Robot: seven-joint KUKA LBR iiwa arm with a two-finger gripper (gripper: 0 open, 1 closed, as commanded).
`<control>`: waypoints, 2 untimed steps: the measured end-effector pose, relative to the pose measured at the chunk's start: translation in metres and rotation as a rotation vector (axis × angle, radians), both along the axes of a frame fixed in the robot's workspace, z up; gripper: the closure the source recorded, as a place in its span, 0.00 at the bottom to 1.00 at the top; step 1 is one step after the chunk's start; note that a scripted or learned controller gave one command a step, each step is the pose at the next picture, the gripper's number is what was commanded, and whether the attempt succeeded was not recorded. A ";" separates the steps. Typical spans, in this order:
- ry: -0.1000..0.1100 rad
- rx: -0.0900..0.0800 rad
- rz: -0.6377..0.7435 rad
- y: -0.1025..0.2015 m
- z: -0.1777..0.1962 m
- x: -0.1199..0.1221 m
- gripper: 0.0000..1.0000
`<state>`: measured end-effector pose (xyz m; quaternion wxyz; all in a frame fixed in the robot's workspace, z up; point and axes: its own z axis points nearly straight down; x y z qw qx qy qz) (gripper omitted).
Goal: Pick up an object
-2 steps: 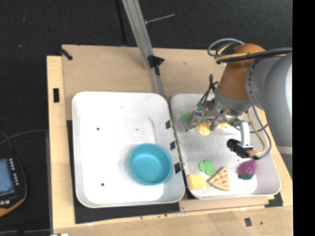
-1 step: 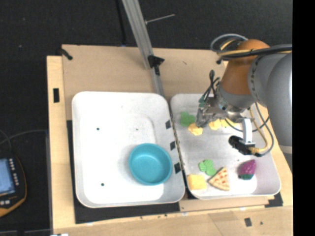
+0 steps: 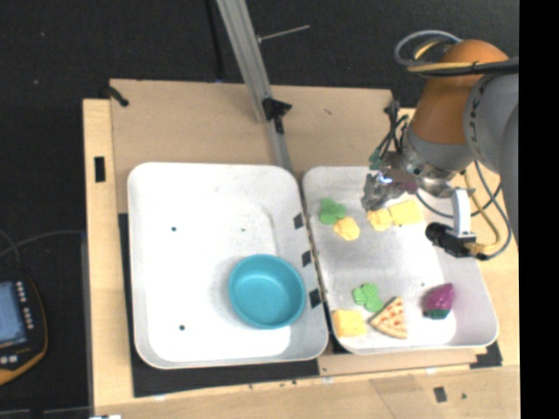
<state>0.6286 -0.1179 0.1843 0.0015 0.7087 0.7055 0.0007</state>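
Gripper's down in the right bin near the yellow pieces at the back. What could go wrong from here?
1. The gripper sits by two yellow pieces lying close together, so it may nudge one aside or catch both.
2. The green piece and another yellow piece lie just to the side and could get bumped.
3. Cables hang over the right bin and might snag.

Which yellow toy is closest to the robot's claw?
The yellow block at the far end of the right bin, just beside the gripper. The other yellow pieces lie farther off: one by the green toy, one beside the pizza slice.
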 end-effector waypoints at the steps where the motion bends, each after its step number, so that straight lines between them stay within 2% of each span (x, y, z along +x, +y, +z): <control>1: -0.004 0.000 0.007 0.006 0.046 0.002 1.00; 2: 0.000 0.001 0.008 0.005 0.062 0.003 1.00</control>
